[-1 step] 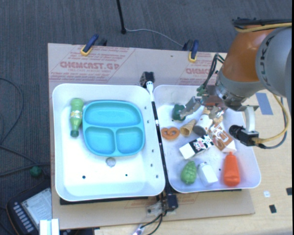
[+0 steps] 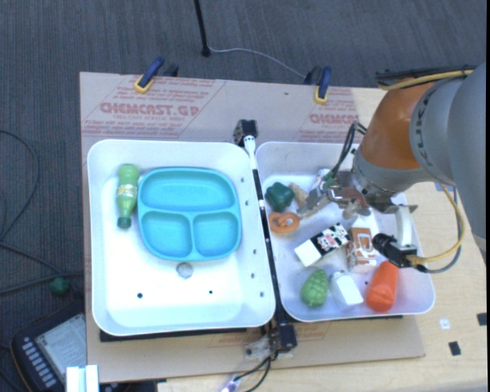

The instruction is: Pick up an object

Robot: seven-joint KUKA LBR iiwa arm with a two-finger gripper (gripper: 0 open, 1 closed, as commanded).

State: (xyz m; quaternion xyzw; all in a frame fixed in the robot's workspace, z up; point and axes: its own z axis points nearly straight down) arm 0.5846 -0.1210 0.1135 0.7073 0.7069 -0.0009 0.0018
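Whether the jaws stand apart or together we cannot tell — from the overhead camera the gripper [image 2: 331, 194] is a small metallic cluster low over the right bin [image 2: 420, 305], with nothing visibly between its tips.

We judge the nearest candidates to be the dark green object [image 2: 278, 194], lying to the gripper's left toward the divider, and the orange ring [image 2: 284, 223], just below and left of it. The black-and-white block [image 2: 322, 243] sits a little below the gripper, its long axis running diagonally from lower left to upper right. Farther toward the near rim lie the green lumpy item [image 2: 314, 288] and the orange-red piece [image 2: 382, 287] — well apart from the tips.
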